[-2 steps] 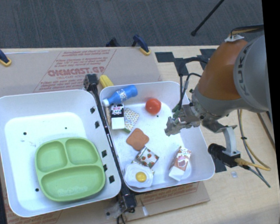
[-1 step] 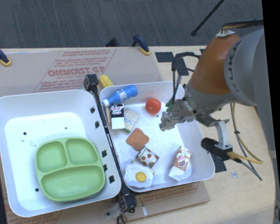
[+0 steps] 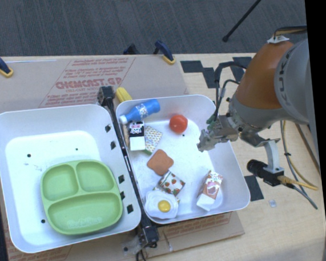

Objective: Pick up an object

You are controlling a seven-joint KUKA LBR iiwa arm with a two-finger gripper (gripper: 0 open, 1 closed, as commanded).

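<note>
No one object is singled out, so any item in the right bin (image 3: 231, 166) could serve. Nearest the pincer (image 3: 205, 143) is the red ball (image 3: 178, 123), lying by itself on bare white floor toward the far side of that bin, with room around it for a grasp. The pincer hangs over the right-hand part of the same bin, just beside the ball's open patch, above the small carton (image 3: 210, 190) that sits near the front right corner. Whether its tips are spread or closed I cannot tell; nothing is seen caught in it.

The remaining items crowd the bin's left half, probably scattered loose so each can be taken separately: a blue bottle (image 3: 140, 111) lying on its side at the far left corner, a black-and-white packet (image 3: 136, 136) next to a patterned packet (image 3: 154, 138), a brown patty (image 3: 160, 162) in the middle, a printed square packet (image 3: 171, 184) below it, and a toy fried egg (image 3: 161, 204) at the front edge.

The left bin (image 3: 14, 135) holds a green divided plate (image 3: 81, 196), its three compartments bare. Both bins rest on cardboard (image 3: 83, 77) clamped to the counter (image 3: 276, 236).
</note>
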